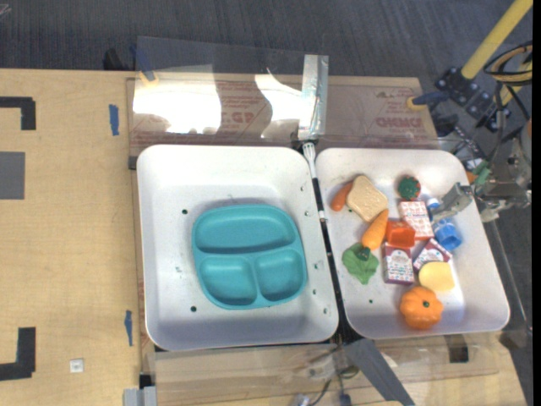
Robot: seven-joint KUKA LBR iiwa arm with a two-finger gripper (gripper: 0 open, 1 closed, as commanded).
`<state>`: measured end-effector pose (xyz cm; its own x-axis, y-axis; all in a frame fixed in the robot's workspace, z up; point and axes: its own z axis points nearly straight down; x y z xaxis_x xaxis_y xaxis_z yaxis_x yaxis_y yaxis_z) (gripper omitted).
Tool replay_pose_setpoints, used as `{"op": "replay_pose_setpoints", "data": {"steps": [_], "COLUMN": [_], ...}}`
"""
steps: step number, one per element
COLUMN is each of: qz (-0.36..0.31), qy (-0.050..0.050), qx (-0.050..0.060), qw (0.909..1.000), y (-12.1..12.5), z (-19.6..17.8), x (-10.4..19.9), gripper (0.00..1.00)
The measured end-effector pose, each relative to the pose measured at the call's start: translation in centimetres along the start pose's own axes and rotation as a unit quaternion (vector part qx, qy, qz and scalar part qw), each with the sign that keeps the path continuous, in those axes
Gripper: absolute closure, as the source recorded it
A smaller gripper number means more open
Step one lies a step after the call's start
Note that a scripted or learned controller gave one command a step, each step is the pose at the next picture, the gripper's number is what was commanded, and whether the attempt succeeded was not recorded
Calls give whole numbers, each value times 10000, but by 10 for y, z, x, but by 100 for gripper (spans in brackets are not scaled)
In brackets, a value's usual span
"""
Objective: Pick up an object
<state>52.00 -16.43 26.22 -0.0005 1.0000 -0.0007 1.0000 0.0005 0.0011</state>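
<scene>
The right white bin [372, 311] holds several toy foods: a slice of bread [367, 198], a carrot [375, 229], a green leafy piece [361, 263], a dark green ball [409, 186], small cartons [414, 216], a red box [399, 235], a yellow piece [435, 276], an orange pumpkin [421, 307] and a blue piece [446, 233]. My gripper [461, 197] hangs over the bin's right side, just above and right of the blue piece and beside the cartons. I see nothing held in it.
The left white bin [161, 227] carries a teal divided plate [248, 255]. A clear plastic sheet and cardboard [254, 104] lie behind the bins. A yellow pole and cables [494, 41] stand at the upper right. Bare bench [59, 227] spreads to the left.
</scene>
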Motion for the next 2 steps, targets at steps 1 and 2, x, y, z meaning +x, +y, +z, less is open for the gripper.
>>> {"op": "replay_pose_setpoints", "data": {"steps": [1,2], "qz": [-384,946], "qy": [20,1], "qx": [55,-1], "qw": [9992,9955], "y": [31,48], "z": [128,104], "x": [66,39], "gripper": [0,0]}}
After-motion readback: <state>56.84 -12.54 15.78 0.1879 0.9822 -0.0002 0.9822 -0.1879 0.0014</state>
